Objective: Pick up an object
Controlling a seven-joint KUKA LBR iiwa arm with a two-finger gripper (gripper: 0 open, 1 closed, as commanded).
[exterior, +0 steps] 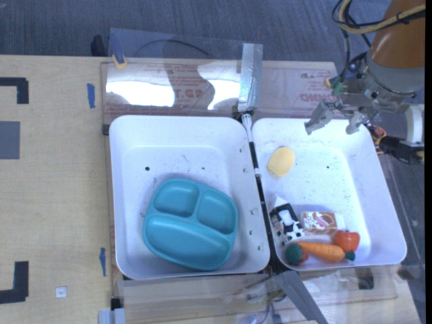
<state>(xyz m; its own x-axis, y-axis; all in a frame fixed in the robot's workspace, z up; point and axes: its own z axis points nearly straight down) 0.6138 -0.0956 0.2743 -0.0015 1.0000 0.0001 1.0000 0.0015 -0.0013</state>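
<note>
The gripper (335, 118) hangs open and empty above the right bin (385, 181), where the small yellow ball (281, 160), seemingly light and smooth, suits a pinch across its middle.

Single fixed camera, mounted above the surface (47, 181), looking down at a slant. Mid-range framing: both bins fit whole, left bin (128, 147) centre frame, right bin (378, 201) toward the right side. Far edge of the surface sits at frame top, near edge at bottom. Arm (398, 25) enters from upper right.
</note>
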